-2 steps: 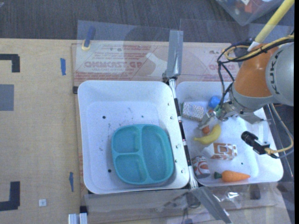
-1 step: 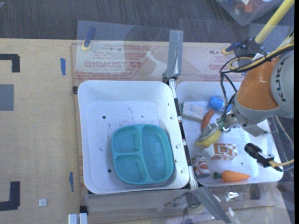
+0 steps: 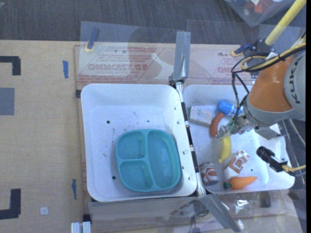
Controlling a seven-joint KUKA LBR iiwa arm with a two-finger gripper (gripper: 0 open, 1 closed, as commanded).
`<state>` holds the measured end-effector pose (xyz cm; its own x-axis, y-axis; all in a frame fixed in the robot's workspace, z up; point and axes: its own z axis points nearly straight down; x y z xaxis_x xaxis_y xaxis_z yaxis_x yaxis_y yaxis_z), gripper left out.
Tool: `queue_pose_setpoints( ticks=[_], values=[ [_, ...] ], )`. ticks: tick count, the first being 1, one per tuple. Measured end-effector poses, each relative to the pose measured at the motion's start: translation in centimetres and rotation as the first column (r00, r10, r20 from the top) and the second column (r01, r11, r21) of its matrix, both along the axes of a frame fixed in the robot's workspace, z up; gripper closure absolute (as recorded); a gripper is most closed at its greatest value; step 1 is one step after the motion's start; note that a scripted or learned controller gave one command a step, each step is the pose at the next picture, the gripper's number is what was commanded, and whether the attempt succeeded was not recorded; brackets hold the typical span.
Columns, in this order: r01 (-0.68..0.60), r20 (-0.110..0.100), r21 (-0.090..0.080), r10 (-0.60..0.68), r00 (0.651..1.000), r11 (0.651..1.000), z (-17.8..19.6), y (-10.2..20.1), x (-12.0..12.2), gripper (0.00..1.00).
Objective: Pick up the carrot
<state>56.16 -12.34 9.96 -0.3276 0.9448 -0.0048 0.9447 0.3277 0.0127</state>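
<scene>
Your gripper [image 3: 232,128] hovers above the banana [image 3: 225,148]; I cannot tell its state. The carrot [image 3: 241,182] lies apart, ungrasped.

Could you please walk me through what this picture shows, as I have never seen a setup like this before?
Certainly. A single camera fixed above a bench looks down at a slant. The grey machine with the orange band on the right is a robot arm; its claw hangs over the right-hand bin. I cannot tell whether the claw is open or closed, and nothing visibly sits in it. Two shallow white bins stand side by side. The left bin holds a teal divided plate. The right bin holds toy items: the carrot the arm is meant to pick up, near the front edge, plus a banana, a small can and a few other pieces.
</scene>
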Motion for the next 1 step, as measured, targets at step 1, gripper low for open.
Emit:
queue_pose_setpoints(
  ticks=[1],
  values=[
    [0.016,-0.01,-0.001,-0.016,1.0,1.0,13.93,5.85,2.97,1.0]
  ],
)
